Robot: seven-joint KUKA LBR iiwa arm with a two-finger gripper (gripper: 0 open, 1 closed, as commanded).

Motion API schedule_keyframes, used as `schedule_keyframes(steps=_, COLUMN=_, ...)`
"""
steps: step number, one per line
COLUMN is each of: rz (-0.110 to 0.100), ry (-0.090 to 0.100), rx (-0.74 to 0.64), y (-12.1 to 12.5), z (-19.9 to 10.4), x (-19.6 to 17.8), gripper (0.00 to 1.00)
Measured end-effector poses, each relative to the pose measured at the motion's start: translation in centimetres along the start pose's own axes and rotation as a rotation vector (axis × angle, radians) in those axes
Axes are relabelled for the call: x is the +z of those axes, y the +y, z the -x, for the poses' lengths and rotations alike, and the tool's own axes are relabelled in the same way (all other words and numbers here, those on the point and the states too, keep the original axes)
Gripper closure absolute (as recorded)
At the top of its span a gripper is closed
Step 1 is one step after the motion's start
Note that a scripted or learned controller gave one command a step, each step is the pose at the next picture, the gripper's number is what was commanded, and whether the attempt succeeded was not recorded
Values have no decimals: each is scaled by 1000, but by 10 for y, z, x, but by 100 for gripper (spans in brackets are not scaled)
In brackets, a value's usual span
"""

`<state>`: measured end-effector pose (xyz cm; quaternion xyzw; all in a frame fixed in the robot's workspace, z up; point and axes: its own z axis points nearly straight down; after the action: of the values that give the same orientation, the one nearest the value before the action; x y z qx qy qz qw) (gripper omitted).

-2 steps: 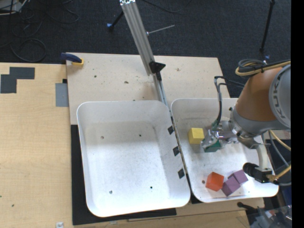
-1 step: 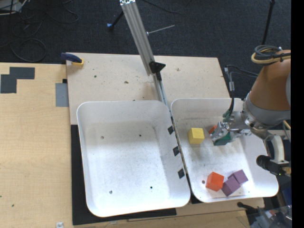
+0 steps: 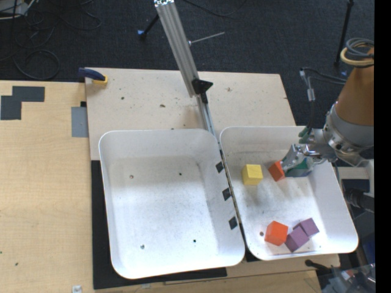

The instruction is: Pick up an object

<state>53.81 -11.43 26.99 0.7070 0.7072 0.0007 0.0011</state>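
The gripper (image 3: 293,162) is low inside the right bin (image 3: 342,212), near its far right part, and the grey arm (image 3: 351,124) with the orange band comes to it from the right side. Just at the left of the fingertips there is a small orange-red block (image 3: 277,171), a little tilted. It touches the gripper or nearly touches it, but I cannot tell if the block is really between the fingers, and I cannot tell if the fingers are apart or together, because the metal parts and something green at the wrist cover each other.

Further to the left of the gripper, near the orange-red block, a yellow cube (image 3: 252,174) lies on the bin floor. Well below the gripper, toward the near edge of the same bin, I see an orange cube (image 3: 276,232), and just beside it on the right two purple blocks (image 3: 302,234) that touch each other.

Far to the left of the gripper is the left bin (image 3: 122,157), and behind the bins a slanted aluminium bar (image 3: 180,44) stands up from the bench
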Motion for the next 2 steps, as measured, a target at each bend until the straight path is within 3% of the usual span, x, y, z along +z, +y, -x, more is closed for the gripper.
schedule_keyframes(steps=1, rz=-8, ry=3, rx=-3, y=8, z=-41, x=12, gripper=100)
schedule_keyframes(steps=2, rz=-7, ry=3, rx=-4, y=23, z=-101, x=23, gripper=100)
